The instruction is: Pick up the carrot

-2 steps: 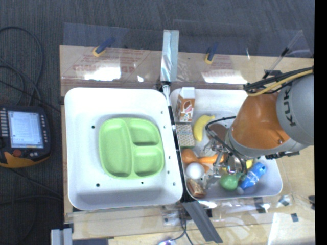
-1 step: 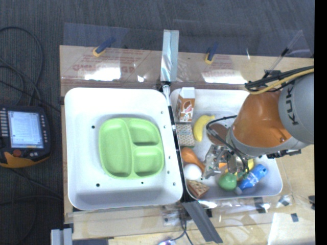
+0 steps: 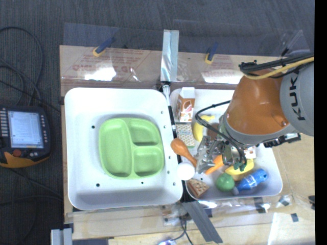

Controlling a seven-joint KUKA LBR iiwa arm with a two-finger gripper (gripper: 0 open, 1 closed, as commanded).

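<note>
carrot (image 3: 216, 164) under jaws (image 3: 213, 158) in crowded right bin (image 3: 273, 185); jaw state unclear; left bin (image 3: 82, 111) roomier.

Two bins side by side on desk (image 3: 76, 68). Divided tray (image 3: 131, 147) in left bin (image 3: 82, 111). Right bin (image 3: 273, 180): carton (image 3: 186, 106) rear-left, carrot (image 3: 214, 165) beneath tool (image 3: 217, 154), ball (image 3: 225, 182) in front.
</note>
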